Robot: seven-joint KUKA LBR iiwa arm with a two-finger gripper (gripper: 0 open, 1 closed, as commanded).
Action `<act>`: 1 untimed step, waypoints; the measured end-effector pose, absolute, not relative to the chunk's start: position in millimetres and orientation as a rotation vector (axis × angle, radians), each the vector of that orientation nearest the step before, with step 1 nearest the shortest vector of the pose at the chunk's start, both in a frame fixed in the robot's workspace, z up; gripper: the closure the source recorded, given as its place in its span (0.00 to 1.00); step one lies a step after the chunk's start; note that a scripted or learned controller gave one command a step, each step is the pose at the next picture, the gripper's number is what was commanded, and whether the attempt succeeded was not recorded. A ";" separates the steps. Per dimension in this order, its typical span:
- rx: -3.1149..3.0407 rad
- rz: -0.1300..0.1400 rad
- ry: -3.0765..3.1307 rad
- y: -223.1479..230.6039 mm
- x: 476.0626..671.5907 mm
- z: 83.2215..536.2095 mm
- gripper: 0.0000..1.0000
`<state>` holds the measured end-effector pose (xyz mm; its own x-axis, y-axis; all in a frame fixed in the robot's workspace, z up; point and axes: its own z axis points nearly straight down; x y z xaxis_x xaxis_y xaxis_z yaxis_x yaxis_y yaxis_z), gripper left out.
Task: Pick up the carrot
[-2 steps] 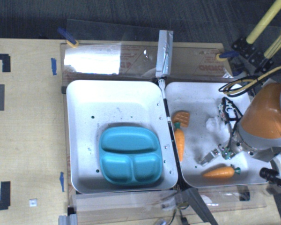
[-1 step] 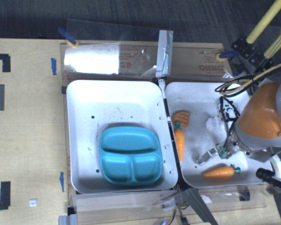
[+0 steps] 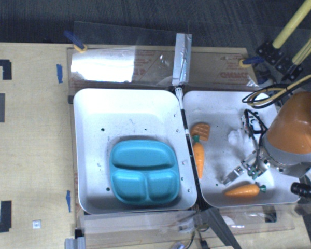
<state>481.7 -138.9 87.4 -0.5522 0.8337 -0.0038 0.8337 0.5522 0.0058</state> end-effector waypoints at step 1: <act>1.477 0.006 2.766 -78.1 481.7 186.5 0.00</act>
